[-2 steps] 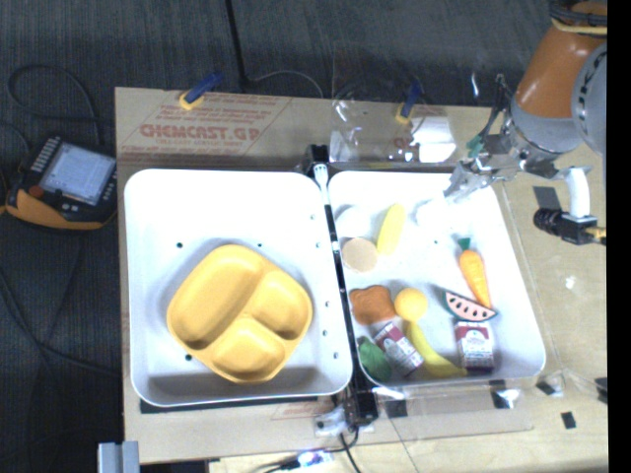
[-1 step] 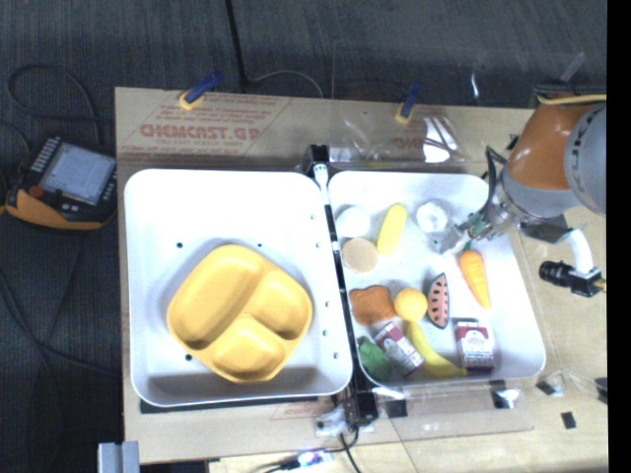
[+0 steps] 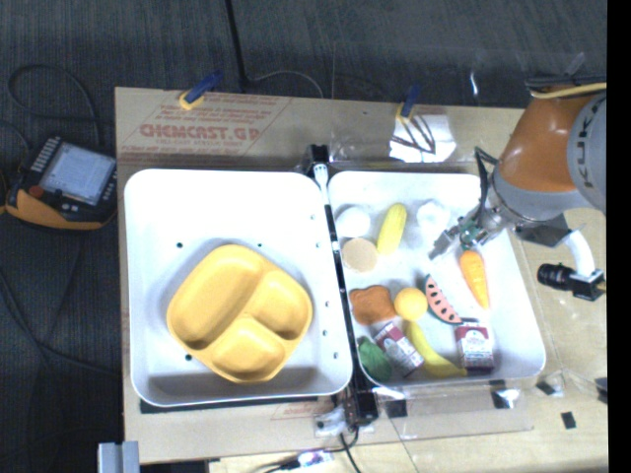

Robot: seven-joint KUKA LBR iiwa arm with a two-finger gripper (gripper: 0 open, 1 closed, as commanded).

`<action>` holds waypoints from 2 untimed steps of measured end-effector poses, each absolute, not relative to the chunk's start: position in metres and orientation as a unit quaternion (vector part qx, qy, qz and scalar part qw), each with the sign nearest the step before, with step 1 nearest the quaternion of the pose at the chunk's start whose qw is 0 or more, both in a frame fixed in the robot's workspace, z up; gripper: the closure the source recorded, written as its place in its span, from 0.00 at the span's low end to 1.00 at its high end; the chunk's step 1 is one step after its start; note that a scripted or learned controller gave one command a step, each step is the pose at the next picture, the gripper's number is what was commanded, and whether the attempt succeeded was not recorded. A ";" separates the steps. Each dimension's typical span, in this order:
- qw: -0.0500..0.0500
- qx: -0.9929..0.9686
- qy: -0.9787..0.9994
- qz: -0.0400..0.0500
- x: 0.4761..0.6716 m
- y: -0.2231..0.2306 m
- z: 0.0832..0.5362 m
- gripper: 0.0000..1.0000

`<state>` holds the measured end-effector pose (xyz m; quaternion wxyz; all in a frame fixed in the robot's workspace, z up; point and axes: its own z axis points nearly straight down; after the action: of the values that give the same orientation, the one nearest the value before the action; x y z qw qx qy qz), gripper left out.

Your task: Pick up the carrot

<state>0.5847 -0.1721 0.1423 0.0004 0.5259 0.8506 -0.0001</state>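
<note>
Camera view shows the end effector [image 3: 461,236] at the carrot [image 3: 475,274] top; its grip state is unclear, so the carrot may slip.

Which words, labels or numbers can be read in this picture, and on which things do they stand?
"KUK": on the arm's grey casing, cut off at the picture's edge.
Red print on the cardboard sheet: too blurred to read.
Labels on the small red carton and the packet: too small to read.
Pendant screen: unreadable.

Gripper [image 3: 463,236] fingers' state unclear
</note>
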 end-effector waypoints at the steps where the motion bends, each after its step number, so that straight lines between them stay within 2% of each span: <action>1: 0.000 0.608 0.794 0.000 0.516 -0.150 0.173 1.00; 2: 0.000 0.673 0.739 0.000 0.522 -0.067 0.184 1.00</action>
<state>0.5218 -0.0666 0.1841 -0.0003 0.6734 0.7393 -0.0003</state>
